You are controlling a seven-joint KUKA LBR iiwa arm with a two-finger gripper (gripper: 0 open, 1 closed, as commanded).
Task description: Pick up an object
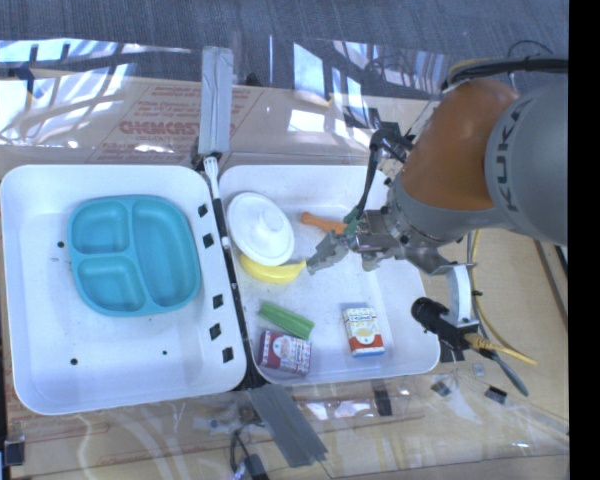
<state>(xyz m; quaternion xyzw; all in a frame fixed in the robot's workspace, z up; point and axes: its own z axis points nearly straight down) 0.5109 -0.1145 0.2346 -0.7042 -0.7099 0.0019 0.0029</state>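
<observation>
**White bins with the arm over the right-hand one**

White plastic forms both shallow bins on the bench (520, 408). The left bin (30, 298) carries a turquoise divided plate (133, 254) with three compartments, lying flat near the bin's middle. The right bin (405, 353) carries several small things. A white round lidded bowl (261, 226) sits at its upper left, close to the divider between the bins. A yellow banana (272, 269) lies just below the bowl, touching or nearly touching its lower rim. An orange carrot-like piece (320, 222) lies to the right of the bowl, partly hidden by the end effector. A green oblong piece (286, 320) lies below the banana, tilted, and a dark red packet (283, 352) sits just beneath it at the bin's lower edge. A small box with a red and white label (364, 330) lies to the right of these, apart from them.

The grey arm with its orange band (460, 158) reaches in from the right, over the right bin. The end effector (325, 255) hangs low between the carrot-like piece and the banana's right end, its tip just beside the banana. Whether its fingers stand wide or narrow cannot be told from this view, and nothing is seen held between them.
</observation>
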